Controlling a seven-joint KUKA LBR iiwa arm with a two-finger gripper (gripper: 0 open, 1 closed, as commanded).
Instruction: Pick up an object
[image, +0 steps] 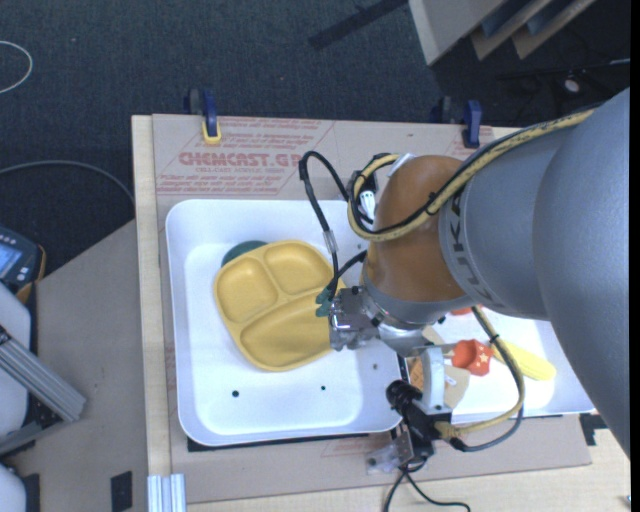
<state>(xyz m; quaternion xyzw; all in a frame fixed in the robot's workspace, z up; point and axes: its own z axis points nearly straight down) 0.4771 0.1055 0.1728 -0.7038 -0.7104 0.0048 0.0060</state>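
Yellow divided plate (275, 303) in left bin (200, 400), long axis near-left to far-right; gripper (340, 322) at its right edge, grip undeterminable.

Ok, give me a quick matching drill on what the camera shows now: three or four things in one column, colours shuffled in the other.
Things:
1. divided plate
2. item under the plate's far edge
3. left bin
4. band above the wrist

Colours:
A. white
B. orange
C. yellow
D. dark green

Pairs: 1-C, 2-D, 3-A, 4-B
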